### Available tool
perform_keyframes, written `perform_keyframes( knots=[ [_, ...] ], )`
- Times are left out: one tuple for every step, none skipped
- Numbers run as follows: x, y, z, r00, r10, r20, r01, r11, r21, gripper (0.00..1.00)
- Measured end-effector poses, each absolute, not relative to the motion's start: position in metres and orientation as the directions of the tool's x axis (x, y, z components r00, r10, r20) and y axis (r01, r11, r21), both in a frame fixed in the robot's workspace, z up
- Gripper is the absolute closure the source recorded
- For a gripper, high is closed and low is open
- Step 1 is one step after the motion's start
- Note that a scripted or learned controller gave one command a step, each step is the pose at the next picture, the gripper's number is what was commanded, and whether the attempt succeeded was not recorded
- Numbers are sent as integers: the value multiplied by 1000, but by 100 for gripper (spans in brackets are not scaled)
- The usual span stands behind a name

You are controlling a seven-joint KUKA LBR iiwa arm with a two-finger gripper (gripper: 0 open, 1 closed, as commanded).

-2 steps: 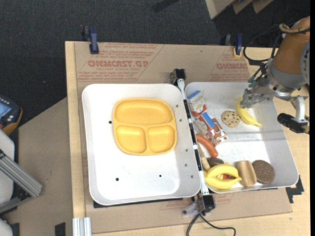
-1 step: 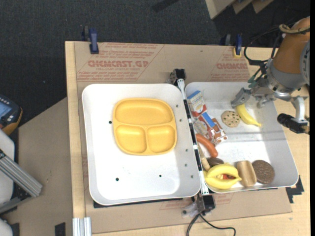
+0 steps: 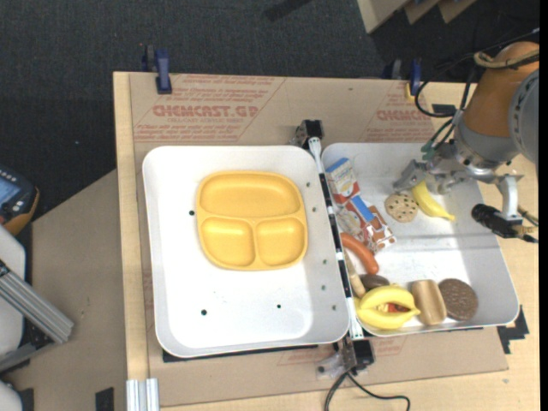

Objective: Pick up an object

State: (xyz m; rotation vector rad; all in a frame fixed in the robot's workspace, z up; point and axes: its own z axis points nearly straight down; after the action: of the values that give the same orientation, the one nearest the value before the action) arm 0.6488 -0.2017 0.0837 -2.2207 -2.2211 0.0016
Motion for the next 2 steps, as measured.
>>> perform_keyframes(
  knots=[
    [650,-202,96,-1,1000,-2,1000,1,4,100],
    [633,-136,86,-5,1000,-1,1000,5,2,100]
  ],
)
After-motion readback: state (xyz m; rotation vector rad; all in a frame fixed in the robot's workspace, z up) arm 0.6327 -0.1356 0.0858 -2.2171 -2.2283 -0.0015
